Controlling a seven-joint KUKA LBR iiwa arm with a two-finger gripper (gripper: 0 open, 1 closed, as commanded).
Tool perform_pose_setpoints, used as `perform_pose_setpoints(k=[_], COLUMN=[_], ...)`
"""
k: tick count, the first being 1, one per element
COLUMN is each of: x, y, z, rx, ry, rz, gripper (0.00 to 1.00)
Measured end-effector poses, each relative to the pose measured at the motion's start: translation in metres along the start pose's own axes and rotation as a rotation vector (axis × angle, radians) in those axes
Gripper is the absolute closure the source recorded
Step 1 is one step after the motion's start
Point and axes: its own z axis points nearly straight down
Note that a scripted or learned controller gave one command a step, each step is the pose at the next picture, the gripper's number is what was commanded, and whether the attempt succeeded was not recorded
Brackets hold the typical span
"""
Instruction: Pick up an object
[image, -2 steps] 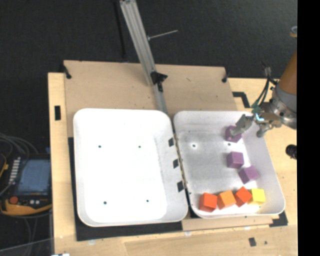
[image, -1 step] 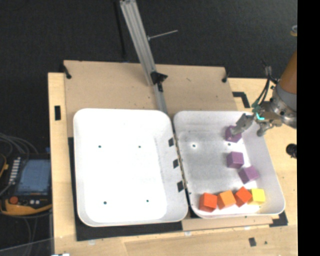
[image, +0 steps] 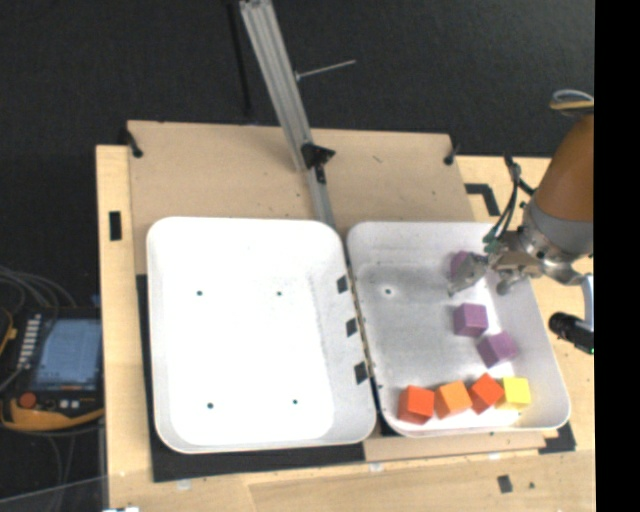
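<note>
The gripper (image: 487, 272) hangs over the upper right part of the right bin (image: 400, 330), reached in from the right by the grey arm with its orange band (image: 572, 170). Whether the fingers stand wide or narrow cannot be told from this view, and nothing is seen clamped between them. A purple block (image: 461, 264) lies just beside the gripper's left side, partly hidden by it. Two more purple blocks lie below: one (image: 470, 319) near the bin's middle right, another (image: 498, 347) just beside it toward the lower right. Along the near wall sit three orange blocks (image: 417, 403) (image: 454, 398) (image: 487, 391) and a yellow block (image: 516, 390), touching in a row. The left bin (image: 250, 330) holds no blocks. The step in hand is judged to be the approach to the uppermost purple block. To do it well, centre the gripper on the block before descending, align it with two flat, parallel faces, and keep clear of the bin wall; the isolated block should suit a grasp better than the crowded row
</note>
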Motion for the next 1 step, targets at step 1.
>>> perform_pose_setpoints(k=[1], x=[-0.0029], y=[-0.0046], z=[0.0561], rx=[-0.012], ry=[-0.007], rz=[0.001], gripper=[0.00])
